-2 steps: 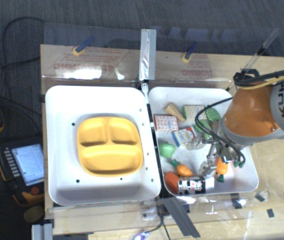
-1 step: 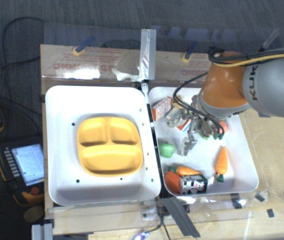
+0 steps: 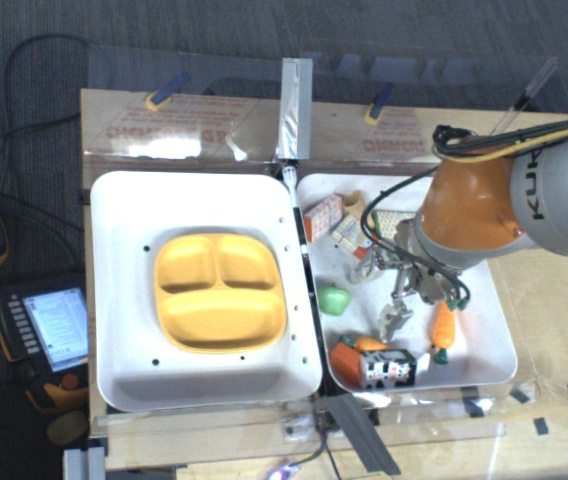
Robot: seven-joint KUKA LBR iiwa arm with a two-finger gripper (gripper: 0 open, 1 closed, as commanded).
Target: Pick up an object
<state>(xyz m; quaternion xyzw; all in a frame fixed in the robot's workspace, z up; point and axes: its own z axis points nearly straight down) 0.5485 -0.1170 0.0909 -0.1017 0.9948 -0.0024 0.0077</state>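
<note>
My gripper (image 3: 397,313) hangs low in the middle of the right bin (image 3: 494,353), below the orange wrist band. A green apple-like object (image 3: 335,299) lies to its left. An orange carrot (image 3: 445,328) lies just to its right. A dark can with a white label (image 3: 388,369) and an orange item (image 3: 356,351) sit at the bin's front. Small boxes and packets (image 3: 329,218) crowd the bin's back left corner. I see nothing between the fingers.
The left bin (image 3: 124,218) holds a yellow divided tray (image 3: 221,290). A metal post (image 3: 295,108) stands behind the divider between the bins. Black cables loop from the arm over the right bin's back.
</note>
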